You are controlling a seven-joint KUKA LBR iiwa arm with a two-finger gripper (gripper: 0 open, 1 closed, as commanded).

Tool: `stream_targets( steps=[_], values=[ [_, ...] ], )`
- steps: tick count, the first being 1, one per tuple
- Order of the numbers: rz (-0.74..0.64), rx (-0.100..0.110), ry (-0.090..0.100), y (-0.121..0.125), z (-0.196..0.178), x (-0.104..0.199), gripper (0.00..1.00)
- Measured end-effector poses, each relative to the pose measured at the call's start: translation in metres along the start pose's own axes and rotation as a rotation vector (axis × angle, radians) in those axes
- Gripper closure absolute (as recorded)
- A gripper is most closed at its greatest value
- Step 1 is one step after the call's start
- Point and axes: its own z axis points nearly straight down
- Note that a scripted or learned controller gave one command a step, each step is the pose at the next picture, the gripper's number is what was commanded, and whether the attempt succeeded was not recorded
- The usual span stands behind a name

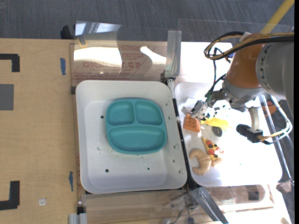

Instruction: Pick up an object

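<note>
The right bin (pixel 247 169) holds several small objects. An orange block (pixel 191 123) lies near its left wall, with a yellow piece (pixel 217 122) to its right. A tan croissant-shaped toy (pixel 202 162) sits toward the front, and a small red and yellow toy (pixel 213 148) lies just above it. My gripper (pixel 199 108) hangs over the bin's back left part, just above and beside the orange block. The grey arm with its orange band (pixel 245 71) reaches in from the right. A black and white item (pixel 216 110) lies partly under the wrist.
The left bin (pixel 88 162) carries a teal divided plate (pixel 136 125) in its middle. A ridge (pixel 180 134) separates the two bins. A clear plastic panel (pixel 121 55) stands at the back. Black cables (pixel 219 48) loop above the arm.
</note>
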Motion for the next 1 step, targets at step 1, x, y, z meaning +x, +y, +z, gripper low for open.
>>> stream_targets(
  steps=[1],
  values=[
    [-0.001, 0.008, 0.002, -0.0010, -0.0058, -0.0002, 1.00]
  ],
)
